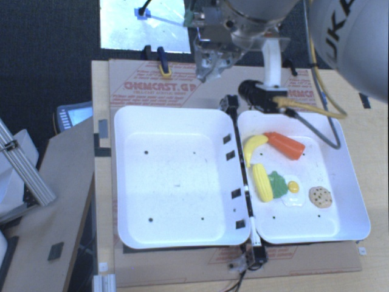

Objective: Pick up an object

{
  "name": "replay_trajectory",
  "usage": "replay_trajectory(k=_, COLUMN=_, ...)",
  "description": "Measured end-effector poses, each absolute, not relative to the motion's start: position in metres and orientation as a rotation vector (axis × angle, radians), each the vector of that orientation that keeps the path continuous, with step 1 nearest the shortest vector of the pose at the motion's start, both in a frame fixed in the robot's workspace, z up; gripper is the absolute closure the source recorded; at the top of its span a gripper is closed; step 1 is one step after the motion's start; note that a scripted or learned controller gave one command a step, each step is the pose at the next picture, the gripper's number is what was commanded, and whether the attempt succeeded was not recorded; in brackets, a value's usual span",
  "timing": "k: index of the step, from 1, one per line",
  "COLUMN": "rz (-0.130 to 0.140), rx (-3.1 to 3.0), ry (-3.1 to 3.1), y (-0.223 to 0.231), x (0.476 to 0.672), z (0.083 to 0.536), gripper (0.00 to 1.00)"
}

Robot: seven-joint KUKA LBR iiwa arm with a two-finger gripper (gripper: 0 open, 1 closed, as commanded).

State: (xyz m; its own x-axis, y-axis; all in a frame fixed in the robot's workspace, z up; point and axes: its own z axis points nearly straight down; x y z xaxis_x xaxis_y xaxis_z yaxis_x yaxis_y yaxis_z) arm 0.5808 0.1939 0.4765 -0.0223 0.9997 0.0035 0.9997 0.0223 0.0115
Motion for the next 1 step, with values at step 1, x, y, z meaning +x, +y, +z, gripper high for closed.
replay_trajectory(k=1, rz=-0.012, rx=2.217, ry=2.232, y=0.2362, x=0.5984, z=0.3747, gripper=1.0)
